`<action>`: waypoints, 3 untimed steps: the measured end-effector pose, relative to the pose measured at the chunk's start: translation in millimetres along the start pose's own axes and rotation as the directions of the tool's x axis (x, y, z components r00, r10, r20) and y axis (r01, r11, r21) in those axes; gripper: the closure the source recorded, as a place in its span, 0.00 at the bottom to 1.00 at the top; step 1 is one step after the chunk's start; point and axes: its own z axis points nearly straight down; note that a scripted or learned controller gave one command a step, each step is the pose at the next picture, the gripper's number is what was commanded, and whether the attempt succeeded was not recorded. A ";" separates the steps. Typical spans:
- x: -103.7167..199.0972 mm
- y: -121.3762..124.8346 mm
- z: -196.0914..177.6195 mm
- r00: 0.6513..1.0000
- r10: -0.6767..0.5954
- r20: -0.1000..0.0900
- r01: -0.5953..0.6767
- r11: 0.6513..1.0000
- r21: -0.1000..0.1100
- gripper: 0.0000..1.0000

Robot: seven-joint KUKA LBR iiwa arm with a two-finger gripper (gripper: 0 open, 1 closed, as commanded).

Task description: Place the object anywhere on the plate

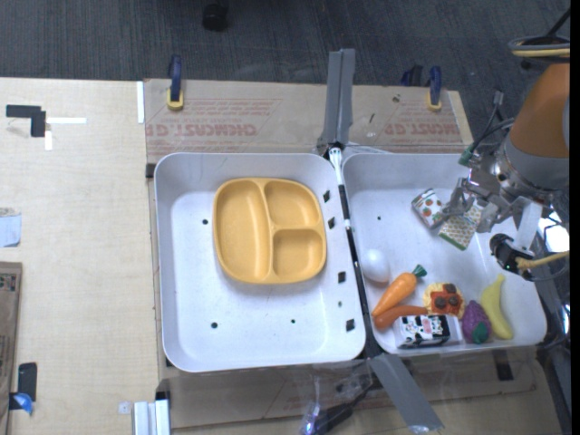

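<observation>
A yellow divided plate (269, 229) lies in the left bin (181, 333), towards its back. My gripper (465, 210) hangs over the back right part of the right bin (390, 175). Right under it is a small patterned packet (458, 232), and a small printed can-like item (427, 208) sits just to its left. I cannot make out whether the packet is gripped or merely lying below.
Along the front of the right bin lie a white egg (373, 265), a carrot (397, 290), an orange toy (443, 299), a black-and-white carton (424, 331), purple grapes (475, 319) and a banana (496, 306). A raised divider (343, 216) separates the bins.
</observation>
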 end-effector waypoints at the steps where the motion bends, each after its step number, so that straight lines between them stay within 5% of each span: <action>1: 65.3 -10.0 -16.1 0.966 -0.259 -0.001 0.259 0.966 -0.003 1.00; 2: 146.4 -24.8 -11.6 0.914 -0.405 0.000 0.405 0.914 -0.003 1.00; 3: 216.1 -69.9 -11.7 0.800 -0.600 0.000 0.600 0.800 -0.002 1.00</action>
